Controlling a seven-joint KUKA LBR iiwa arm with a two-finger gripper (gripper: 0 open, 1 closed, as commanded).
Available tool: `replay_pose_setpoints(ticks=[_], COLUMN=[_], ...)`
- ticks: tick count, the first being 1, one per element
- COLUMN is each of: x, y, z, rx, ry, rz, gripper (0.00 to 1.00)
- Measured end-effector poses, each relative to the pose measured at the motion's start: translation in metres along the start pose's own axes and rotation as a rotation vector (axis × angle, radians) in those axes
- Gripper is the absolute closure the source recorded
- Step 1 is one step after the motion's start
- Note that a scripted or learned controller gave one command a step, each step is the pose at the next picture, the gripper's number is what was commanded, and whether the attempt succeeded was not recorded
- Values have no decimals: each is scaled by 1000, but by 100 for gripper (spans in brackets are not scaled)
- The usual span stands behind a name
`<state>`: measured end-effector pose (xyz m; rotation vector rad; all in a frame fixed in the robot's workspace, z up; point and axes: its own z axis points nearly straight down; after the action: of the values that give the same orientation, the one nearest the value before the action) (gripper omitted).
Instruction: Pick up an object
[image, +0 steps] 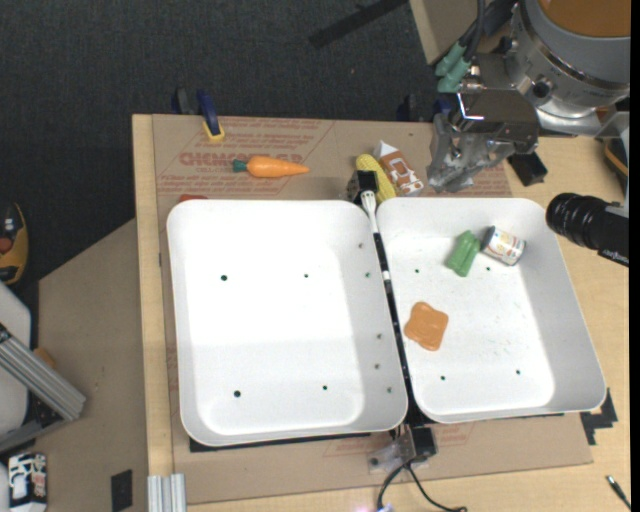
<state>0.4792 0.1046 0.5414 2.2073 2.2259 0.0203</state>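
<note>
End effector (462, 168) hangs above the far rim of the right bin (560, 330), nothing between its fingers; can't tell from this angle if they're spread or pressed together. Candidates all sit in the right bin: green block (462, 253) and small can (503, 245) just beside each other near the far side, orange piece (427, 326) alone near the divider. Left bin (270, 320) has no objects. Carrot (273, 168) and some packets (385, 175) lie on the surface behind the bins, outside them. Best bet is probably the orange piece: isolated, so fingers won't bump a neighbour. It looks flat, so come straight down, centred, and go low. If going for the green block, straddle its narrow width and stay off the can.
</note>
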Motion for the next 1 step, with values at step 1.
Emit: replay_pose_setpoints(ticks=[1], x=[-4], y=[0], z=[6], rx=[14], ry=[-5], rz=[8], gripper=[0])
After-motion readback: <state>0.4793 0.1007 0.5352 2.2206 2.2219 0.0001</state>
